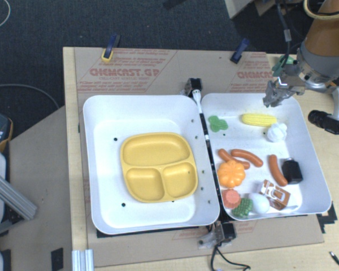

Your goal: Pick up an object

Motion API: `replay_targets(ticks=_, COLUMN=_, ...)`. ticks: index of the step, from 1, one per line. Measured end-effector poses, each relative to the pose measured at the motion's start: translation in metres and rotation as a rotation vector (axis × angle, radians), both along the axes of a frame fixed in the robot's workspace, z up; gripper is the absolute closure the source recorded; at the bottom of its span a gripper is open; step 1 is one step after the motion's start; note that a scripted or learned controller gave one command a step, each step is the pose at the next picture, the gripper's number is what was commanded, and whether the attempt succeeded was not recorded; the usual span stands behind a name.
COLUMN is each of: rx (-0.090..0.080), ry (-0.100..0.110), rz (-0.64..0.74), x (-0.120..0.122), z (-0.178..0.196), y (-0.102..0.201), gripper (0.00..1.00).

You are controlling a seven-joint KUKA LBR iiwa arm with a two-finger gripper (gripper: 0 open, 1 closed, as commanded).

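My gripper [272,99] hangs over the far edge of the right bin [311,145], just behind the yellow corn cob [259,119]. Nothing shows between its fingers. In that bin also lie a green leafy piece [217,123], a white garlic bulb [277,132], two sausages [247,156] [277,170], an orange pumpkin [231,174], a black block [292,171], a red-and-white wrapped piece [276,194], a white egg-like ball [261,205], a green broccoli piece [243,207] and a red round slice [231,197].
The left bin [101,151] bears a yellow divided plate [157,166]. Blue clamps [109,47] [239,50] hold the cardboard sheet at the bench's far edge. The arm's orange band [325,35] rises at the upper right.
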State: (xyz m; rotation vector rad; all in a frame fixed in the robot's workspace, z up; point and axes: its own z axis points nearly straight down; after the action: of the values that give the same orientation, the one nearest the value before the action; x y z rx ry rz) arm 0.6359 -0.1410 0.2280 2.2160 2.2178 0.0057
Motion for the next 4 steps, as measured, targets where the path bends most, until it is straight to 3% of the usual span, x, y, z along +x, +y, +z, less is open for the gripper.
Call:
replay_targets(ticks=1, rx=0.004, ry=0.009, rz=0.004, x=-0.023, z=0.004, y=0.05, gripper=1.0)
replay_targets(ticks=2, rx=0.004, ry=0.01, rz=0.005, x=-0.023, z=0.001, y=0.102, gripper=1.0)
replay_targets(ticks=4, rx=0.004, ry=0.01, rz=0.006, x=-0.048, z=-0.01, y=0.212, gripper=1.0)
